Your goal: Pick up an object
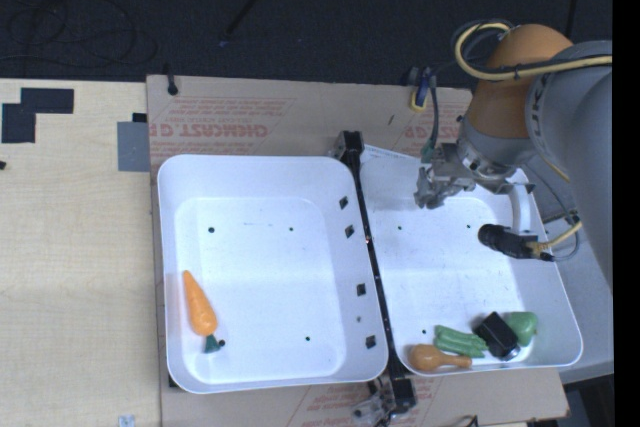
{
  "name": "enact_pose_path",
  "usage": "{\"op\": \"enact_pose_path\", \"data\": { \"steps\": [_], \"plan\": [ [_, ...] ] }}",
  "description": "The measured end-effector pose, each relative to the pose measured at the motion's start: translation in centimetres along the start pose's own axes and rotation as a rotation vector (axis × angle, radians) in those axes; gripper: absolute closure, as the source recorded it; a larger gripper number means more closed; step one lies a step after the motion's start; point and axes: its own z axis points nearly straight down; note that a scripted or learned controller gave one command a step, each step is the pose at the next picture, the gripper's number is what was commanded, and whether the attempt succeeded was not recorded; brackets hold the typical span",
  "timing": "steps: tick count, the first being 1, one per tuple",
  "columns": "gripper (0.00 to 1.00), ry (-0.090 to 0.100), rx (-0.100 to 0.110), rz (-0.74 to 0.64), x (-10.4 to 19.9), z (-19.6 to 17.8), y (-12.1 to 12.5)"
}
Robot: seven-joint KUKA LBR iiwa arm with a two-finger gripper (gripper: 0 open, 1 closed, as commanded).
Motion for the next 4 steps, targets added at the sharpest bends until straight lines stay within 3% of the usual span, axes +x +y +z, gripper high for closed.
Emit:
{"op": "enact_pose_path", "data": {
  "steps": [1, 2, 3, 4],
  "plan": [
    [0.0, 0.0, 0.001, 0.0, 0.0, 0.1, 0.0],
    [1.0, 0.0, 0.0, 0.002, -0.1, -0.9, 0.0],
    [1.0, 0.002, -0.006, -0.023, 6.7, -7.3, 0.1],
    [1.0, 0.0, -0.012, -0.019, 8.1, -19.9, 0.1]
  ]
}}
